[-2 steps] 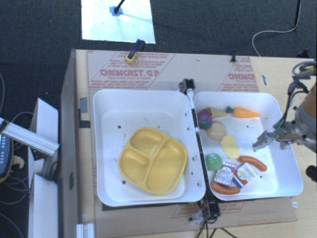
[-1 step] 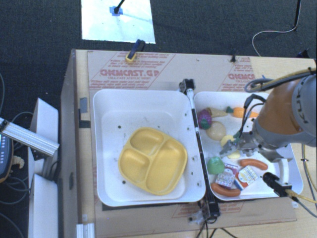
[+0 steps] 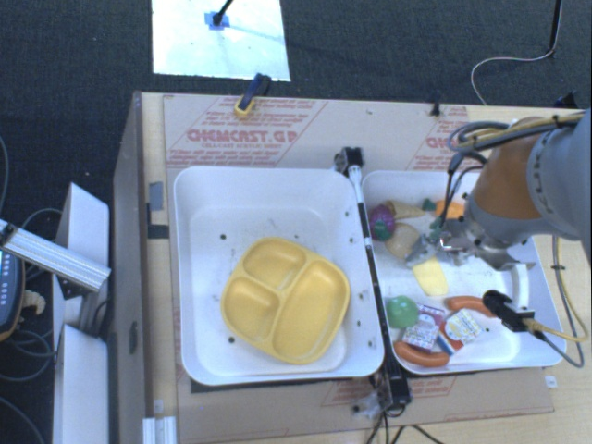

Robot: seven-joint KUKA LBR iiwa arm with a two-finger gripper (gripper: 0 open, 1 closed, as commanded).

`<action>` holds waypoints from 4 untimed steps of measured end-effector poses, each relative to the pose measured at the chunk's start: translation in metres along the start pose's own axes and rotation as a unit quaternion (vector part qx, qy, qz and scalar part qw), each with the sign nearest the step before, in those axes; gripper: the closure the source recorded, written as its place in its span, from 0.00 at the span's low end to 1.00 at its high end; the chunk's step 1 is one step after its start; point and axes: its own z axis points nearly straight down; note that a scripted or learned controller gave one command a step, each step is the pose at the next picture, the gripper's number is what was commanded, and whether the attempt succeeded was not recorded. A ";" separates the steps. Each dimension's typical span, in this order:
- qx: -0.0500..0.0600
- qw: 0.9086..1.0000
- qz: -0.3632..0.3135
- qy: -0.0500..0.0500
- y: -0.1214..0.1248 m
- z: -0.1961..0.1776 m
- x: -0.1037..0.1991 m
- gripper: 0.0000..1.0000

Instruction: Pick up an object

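My arm (image 3: 546, 169) comes in from the right side of the camera view, seen from above at a slant. Its outer shell is grey, and a broad orange band (image 3: 504, 185) wraps it just above the wrist. Dark and yellowish cables loop over the top of the arm near that band. Past the band the wrist narrows to a grey metal section and points down and to the left. My gripper (image 3: 435, 245) sits at the low end, small and partly blurred, its tip lowered.
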 end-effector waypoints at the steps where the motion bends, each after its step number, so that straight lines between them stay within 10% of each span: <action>1: 0.001 1.000 0.001 0.000 -0.026 0.000 0.008 0.00; 2: 0.001 1.000 0.001 0.000 -0.050 0.000 0.001 0.00; 3: 0.000 1.000 0.000 0.000 0.019 0.000 -0.002 0.00; 4: 0.001 1.000 0.000 0.000 -0.005 0.000 0.021 0.00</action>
